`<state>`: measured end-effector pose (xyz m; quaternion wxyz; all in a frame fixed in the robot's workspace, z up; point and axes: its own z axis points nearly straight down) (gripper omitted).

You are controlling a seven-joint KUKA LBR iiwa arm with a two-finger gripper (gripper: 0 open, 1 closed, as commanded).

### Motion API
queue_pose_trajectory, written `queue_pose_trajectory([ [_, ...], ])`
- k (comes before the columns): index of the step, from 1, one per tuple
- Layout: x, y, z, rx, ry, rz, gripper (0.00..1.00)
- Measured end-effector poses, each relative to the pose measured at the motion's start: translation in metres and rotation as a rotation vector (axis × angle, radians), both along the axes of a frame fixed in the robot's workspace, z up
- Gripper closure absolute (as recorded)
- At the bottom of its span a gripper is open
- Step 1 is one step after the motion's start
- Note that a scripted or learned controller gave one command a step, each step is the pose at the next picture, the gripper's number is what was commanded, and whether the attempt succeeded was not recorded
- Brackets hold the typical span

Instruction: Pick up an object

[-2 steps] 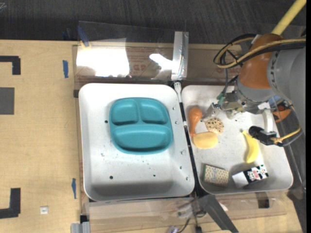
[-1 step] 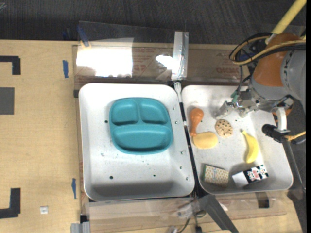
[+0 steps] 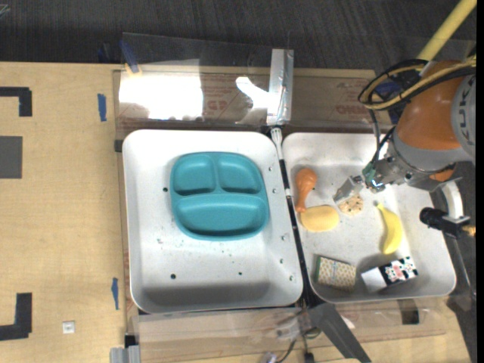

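My gripper [image 3: 352,190] hangs over the middle of the right bin [image 3: 333,144], reaching in from the right. Its tips sit just above a small speckled cookie [image 3: 350,204]. Left of it lie an orange drumstick-shaped toy [image 3: 304,183] and a yellow-orange lemon-like piece [image 3: 320,218]. A yellow banana [image 3: 390,231] lies to the right of the cookie. Near the bin's front edge rest a brownish woven pad [image 3: 336,272] and a white, black-spotted toy [image 3: 390,272].
The left bin [image 3: 144,203] carries a teal divided plate [image 3: 219,195]. A metal divider [image 3: 280,89] and a clear sheet stand behind the bins. Cables [image 3: 393,82] loop above the orange wrist band at the upper right.
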<state>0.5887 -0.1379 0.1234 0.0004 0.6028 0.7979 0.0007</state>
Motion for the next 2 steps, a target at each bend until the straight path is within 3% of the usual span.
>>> queue_pose_trajectory([
  [1,-0.029,0.014,-0.033,-0.003,-0.009,-0.043,0.00],
  [2,-0.046,0.021,-0.035,0.000,-0.006,-0.091,0.00],
])
